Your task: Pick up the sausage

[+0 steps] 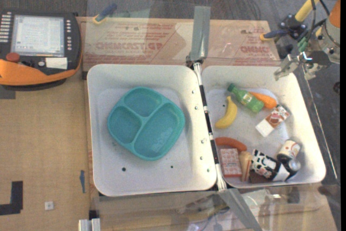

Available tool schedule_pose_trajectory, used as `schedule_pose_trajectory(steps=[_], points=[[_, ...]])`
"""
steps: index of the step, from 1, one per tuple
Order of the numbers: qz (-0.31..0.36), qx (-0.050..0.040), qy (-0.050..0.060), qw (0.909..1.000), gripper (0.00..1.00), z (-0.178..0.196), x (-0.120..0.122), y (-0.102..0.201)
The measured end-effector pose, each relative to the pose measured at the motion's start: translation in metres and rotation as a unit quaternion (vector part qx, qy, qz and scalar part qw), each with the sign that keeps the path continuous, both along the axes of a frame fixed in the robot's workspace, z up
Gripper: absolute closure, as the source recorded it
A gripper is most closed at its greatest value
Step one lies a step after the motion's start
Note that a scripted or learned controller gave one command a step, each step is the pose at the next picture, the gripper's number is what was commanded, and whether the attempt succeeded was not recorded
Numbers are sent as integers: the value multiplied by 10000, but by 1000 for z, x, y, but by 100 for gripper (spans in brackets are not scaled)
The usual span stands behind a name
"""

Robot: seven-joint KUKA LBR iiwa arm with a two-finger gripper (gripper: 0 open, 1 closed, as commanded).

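Observation:
The sausage (231, 143) is a short reddish-orange link lying flat in the right bin (311, 132), near that bin's left wall and below the banana (228, 114). My gripper (295, 68) hangs over the right bin's far right corner, well away from the sausage, up and to its right. Its two pale fingers (282, 70) stand apart, open, with nothing between them.
Around the sausage lie a red-printed box (230, 162), a black-and-white cow-patterned item (265, 166) and a small can (289, 150). Farther back are a green bottle (244, 97), a carrot (263, 99) and a small carton (273, 119). The left bin (100, 170) holds a teal divided plate (146, 123). A teach pendant (38, 48) sits at far left.

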State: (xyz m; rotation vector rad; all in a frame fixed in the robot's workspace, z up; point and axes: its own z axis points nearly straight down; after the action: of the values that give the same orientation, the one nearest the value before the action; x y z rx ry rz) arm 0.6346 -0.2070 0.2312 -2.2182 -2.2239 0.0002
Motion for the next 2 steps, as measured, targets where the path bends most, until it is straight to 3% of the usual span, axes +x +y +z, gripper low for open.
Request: schedule_pose_trajectory(steps=[1,2], points=[[-204,5,8,9998,0,-120,-113,51],[-204,4,6,9998,0,-120,-113,51]])
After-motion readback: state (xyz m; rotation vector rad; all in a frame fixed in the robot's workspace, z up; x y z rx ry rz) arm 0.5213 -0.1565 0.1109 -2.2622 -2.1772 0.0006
